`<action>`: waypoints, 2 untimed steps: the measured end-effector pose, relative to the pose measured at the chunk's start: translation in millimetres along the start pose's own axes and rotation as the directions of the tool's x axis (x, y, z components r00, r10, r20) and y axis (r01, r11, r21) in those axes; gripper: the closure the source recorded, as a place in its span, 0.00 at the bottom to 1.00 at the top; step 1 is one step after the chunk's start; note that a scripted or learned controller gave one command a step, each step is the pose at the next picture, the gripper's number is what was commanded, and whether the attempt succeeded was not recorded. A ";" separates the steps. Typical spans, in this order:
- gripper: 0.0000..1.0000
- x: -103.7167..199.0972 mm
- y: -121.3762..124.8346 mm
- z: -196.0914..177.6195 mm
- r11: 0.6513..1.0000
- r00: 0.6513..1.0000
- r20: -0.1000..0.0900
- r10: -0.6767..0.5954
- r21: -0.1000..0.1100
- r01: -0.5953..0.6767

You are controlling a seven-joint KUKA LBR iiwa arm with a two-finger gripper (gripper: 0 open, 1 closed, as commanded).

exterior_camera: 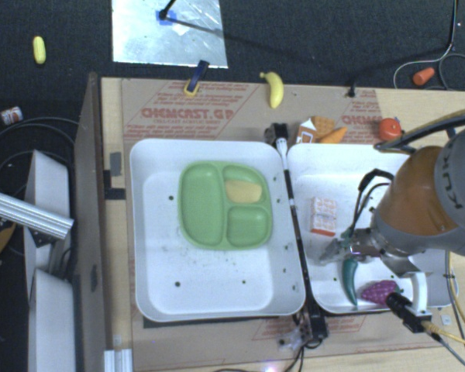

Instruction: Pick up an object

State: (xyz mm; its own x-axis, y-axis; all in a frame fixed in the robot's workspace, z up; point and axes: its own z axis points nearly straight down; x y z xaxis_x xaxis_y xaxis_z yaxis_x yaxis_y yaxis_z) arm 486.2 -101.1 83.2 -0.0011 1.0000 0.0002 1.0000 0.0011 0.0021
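In the right bin [449,304] lie a small white and orange packet [323,215], a long teal curved object [349,280] and a purple object [378,291] near the front wall. My gripper [342,250] hangs low over the middle of this bin, right above the upper end of the teal object and just below the packet. The grey wrist and orange band [415,196] cover the right part of the bin.
The left bin [159,285] holds a green divided plate [209,204] with a yellow item [244,190] in its upper right compartment. On the bench behind the bins lie a banana [274,90], orange items [329,132] and a red-orange object [389,128].
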 end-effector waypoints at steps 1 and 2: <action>1.00 -0.8 2.2 -12.4 1.000 1.000 -0.001 -0.001 -0.003 0.001; 1.00 69.9 3.1 -105.6 1.000 1.000 -0.003 -0.011 -0.008 0.011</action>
State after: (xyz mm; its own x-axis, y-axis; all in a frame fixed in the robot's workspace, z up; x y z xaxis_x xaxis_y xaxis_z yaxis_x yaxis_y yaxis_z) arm 489.0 -31.3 188.9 -0.0121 0.9999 0.0033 0.9999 0.0121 0.0098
